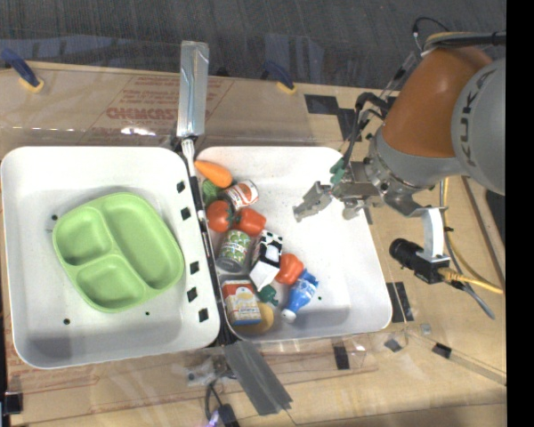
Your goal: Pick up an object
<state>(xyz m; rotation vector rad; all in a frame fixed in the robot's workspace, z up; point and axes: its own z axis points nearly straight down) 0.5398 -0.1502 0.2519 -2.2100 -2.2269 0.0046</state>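
Overhead, the tool hangs apart, unladen — the carrot lies pointing up-left.

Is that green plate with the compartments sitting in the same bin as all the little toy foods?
No, the green divided plate lies alone in the left bin, while the toy foods are piled in the right bin.

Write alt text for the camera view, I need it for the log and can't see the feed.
A grey and orange robot arm reaches in from the right, its gripper hanging over the right white bin beside a cluster of toy food along that bin's left side, including a carrot and a can. The left white bin holds a green divided plate.
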